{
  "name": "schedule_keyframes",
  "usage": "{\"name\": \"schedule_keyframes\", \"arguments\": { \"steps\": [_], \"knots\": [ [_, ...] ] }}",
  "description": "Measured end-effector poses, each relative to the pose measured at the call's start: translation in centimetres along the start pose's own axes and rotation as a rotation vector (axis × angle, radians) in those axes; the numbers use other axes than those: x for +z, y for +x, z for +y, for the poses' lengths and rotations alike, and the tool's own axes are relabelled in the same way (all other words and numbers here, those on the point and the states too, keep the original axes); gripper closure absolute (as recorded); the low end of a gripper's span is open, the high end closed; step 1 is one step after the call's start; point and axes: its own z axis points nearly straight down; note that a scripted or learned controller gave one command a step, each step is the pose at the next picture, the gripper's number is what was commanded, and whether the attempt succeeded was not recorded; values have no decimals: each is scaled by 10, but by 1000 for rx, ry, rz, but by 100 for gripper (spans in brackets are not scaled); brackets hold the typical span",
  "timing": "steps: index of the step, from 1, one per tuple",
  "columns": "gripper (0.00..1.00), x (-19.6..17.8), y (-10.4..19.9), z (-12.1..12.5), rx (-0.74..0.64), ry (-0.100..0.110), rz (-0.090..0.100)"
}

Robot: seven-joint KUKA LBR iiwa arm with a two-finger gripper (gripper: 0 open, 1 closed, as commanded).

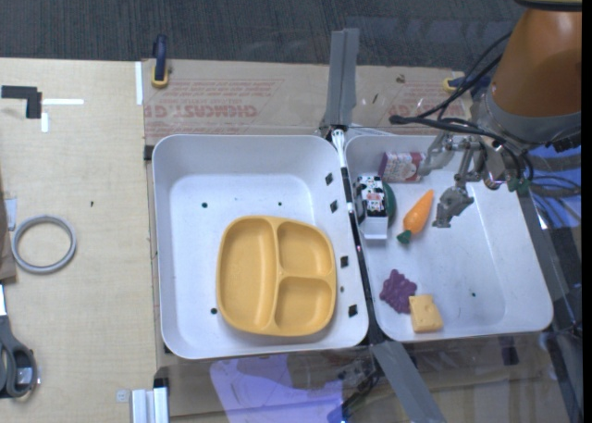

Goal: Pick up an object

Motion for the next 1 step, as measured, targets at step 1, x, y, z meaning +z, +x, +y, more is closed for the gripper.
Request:
{"name": "schedule_keyframes", "arguments": {
  "steps": [1],
  "knots": [
    [0,78,-18,-60,131,0,0]
  ]
}}
